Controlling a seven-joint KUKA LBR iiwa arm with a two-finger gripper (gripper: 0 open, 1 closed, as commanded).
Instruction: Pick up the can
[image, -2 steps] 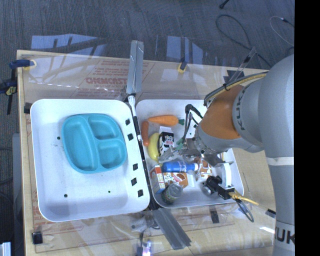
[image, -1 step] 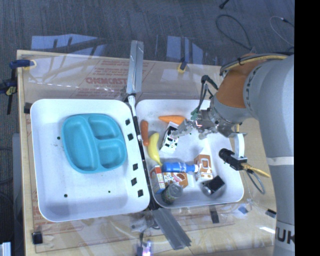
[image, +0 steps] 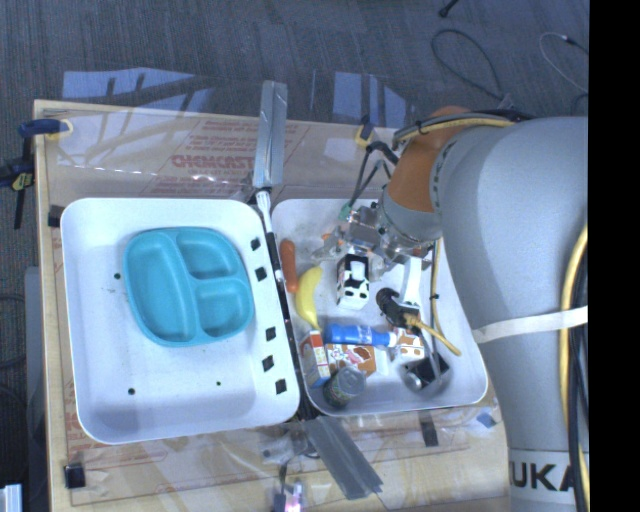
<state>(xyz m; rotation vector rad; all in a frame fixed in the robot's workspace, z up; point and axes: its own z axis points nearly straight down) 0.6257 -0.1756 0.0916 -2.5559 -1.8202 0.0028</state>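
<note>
The can (image: 344, 386), small with a dull grey top, stands at the front edge of the right bin (image: 462, 330), below a blue tube (image: 356, 335). My gripper (image: 351, 247) hangs over the back middle of that bin, just above a black-and-white patterned object (image: 352, 283). It is well behind the can, with the tube and other items in between. The grey arm with its orange band (image: 420, 170) covers the bin's back right part.
The right bin also holds a yellow banana (image: 310, 296), an orange carrot-like piece (image: 288, 260), a red-and-white carton (image: 404, 346), and dark objects at the front right (image: 421, 374). A blue divided plate (image: 190, 284) lies in the left bin (image: 90, 390).
</note>
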